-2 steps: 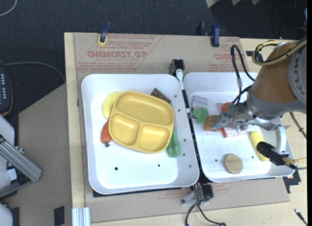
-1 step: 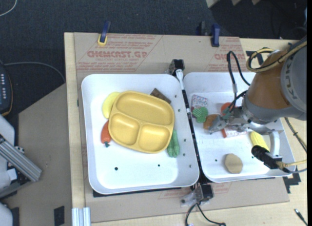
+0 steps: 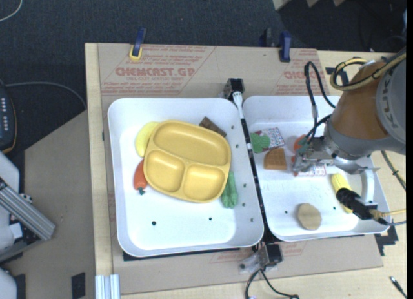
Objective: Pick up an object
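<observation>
I cannot tell how the jaws stand. The gripper is low in the right bin, the wrist above covers its tip, and I cannot say whether it has hold of anything.

A brown block lies just left of it, so close that I cannot tell if they touch. Just behind the gripper, toward the bin's far wall, is a small red piece. A white card with red print peeks out at the gripper's near side. Further left, a green toy sits against the bin's left wall. A patterned packet lies just beside it, and both are behind the block. Toward the front of the bin, well apart from the gripper, a tan lump lies alone.

The arm reaches in from the right, its orange band over the bin's right part.

In the left bin a yellow tray with three compartments lies across the middle. A yellow piece shows from under its far left corner, and a red pepper lies at its left edge. A green piece lies at its right edge, near the wall between the bins. A brown scrap shows behind the tray.

Both bins rest on a board with red lettering. A yellow clamp and a blue clamp grip the board's far edge.
</observation>
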Controlling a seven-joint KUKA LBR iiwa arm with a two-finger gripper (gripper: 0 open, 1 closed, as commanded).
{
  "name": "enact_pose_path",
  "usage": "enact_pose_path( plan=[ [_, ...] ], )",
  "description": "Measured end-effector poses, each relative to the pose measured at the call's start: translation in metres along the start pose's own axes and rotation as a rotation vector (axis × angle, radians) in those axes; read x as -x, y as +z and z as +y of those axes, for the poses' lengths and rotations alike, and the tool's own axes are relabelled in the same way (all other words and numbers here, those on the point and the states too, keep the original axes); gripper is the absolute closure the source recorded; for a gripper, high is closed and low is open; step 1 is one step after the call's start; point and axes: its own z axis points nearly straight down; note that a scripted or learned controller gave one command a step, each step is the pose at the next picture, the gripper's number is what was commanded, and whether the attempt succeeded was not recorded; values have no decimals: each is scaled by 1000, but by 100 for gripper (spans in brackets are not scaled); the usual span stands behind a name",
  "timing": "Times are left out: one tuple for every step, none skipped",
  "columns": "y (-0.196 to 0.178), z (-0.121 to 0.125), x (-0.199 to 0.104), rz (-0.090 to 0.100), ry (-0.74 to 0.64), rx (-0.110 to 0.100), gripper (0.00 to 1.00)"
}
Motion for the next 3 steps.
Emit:
enact_pose_path(
  plan=[
    [-61,-3,6,7,-2,-8,100],
    [-106,4,11,6,-4,-8,100],
    [-125,6,11,7,-4,-11,100]
  ],
)
